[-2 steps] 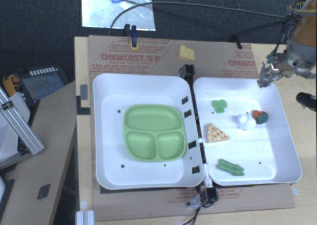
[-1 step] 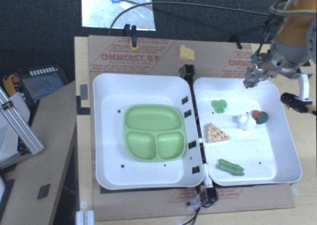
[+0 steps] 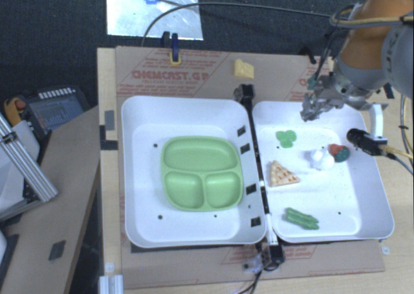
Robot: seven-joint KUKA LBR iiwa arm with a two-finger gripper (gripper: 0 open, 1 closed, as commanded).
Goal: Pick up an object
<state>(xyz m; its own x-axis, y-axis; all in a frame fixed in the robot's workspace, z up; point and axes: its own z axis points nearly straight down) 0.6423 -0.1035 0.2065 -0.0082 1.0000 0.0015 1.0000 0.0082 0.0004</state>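
Starting wide with the tabletop [image 3: 194, 66]: brown sheet across it, two shallow white bins on top, side by side and touching along the middle. Over to the left bin [image 3: 139, 157], carrying a green divided tray [image 3: 200, 173] flat in its centre, one long compartment toward the far edge, two smaller ones toward the near edge. On to the right bin [image 3: 362, 215], scattered with small pieces. Above its far right corner, the grey arm [image 3: 378, 40] with its orange band, stretched in over the bin's far edge. Jaws hanging just over that far edge, pointing down. Open or shut, gripping or not, cannot tell at this size.

Now the small stuff, all lying loose in the right bin. Biggest first: a green pea pod [image 3: 302, 219], close to the near edge, left of centre. Then a triangular pizza slice [image 3: 283, 174], tucked by the left edge, about halfway along it. Next a green leafy lump [image 3: 286, 136], toward the far left corner, nearest of the lot to the jaws yet apart from them. Right of the slice, a white lump [image 3: 320, 158] around mid-bin. Just beside it toward the right edge, a red piece with green on it [image 3: 338, 152].

Out beyond the bins, by the tabletop's far edge, a blue and yellow clamp [image 3: 173, 48]. To its right, a small yellow block [image 3: 244, 68].
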